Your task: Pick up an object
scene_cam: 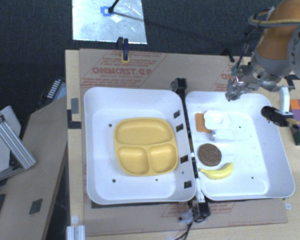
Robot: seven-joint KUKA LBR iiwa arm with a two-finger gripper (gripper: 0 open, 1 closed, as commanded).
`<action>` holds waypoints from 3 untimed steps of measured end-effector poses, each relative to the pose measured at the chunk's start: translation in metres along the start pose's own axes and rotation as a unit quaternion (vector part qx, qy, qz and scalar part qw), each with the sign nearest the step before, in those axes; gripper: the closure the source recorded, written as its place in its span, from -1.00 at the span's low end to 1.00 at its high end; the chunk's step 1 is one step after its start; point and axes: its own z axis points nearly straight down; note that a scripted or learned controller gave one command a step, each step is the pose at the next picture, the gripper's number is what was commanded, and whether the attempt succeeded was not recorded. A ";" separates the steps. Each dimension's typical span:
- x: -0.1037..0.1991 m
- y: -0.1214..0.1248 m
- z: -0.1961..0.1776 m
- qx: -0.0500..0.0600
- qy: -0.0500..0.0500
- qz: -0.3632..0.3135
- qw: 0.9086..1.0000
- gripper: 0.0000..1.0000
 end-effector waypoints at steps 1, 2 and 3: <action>0.057 -0.015 -0.003 0.004 0.002 -0.002 1.000 1.00; 0.111 -0.030 -0.006 0.004 0.002 -0.002 1.000 1.00; 0.161 -0.037 0.002 0.004 0.002 -0.002 1.000 1.00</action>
